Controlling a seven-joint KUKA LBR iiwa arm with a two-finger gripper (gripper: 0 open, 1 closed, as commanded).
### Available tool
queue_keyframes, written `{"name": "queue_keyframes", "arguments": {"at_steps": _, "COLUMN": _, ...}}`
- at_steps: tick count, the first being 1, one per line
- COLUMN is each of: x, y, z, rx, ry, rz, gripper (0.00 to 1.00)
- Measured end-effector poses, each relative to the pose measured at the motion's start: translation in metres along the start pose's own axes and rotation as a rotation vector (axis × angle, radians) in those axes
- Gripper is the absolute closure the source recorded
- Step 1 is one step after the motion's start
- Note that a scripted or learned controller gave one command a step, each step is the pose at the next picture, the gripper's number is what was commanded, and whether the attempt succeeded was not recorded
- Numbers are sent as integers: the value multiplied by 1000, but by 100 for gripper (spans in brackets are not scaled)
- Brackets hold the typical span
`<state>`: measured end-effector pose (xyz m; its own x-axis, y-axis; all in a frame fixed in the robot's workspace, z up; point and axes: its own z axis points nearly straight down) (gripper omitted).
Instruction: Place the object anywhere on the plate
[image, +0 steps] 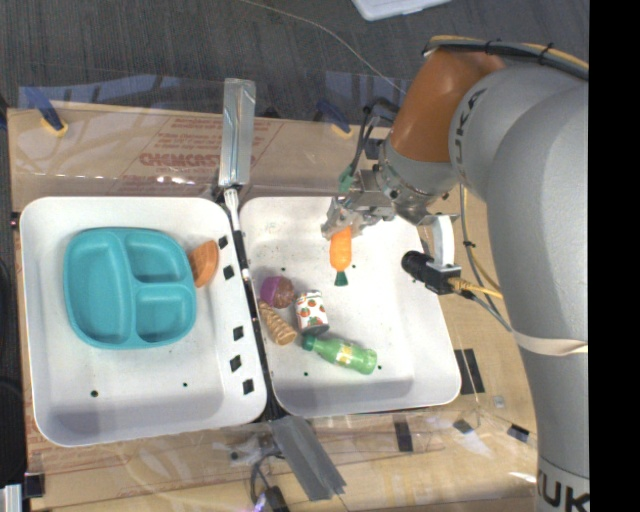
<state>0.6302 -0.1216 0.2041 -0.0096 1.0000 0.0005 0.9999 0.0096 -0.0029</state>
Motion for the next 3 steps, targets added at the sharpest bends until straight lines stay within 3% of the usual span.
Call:
{"name": "queue_keyframes", "arguments": {"at_steps": 1, "x": 99, "y": 2, "z": 13, "rx": 2, "ry": 2, "rz": -5, "gripper": 100}}
{"name": "queue_keyframes", "arguments": {"at_steps": 2, "x": 180, "y": -15, "z": 12, "rx": 3, "ry": 0, "rz": -5, "gripper": 100}}
{"name": "queue_keyframes", "arguments": {"at_steps": 3, "x": 177, "y": -15, "z": 12, "rx": 3, "ry": -1, "rz": -1, "gripper": 0}}
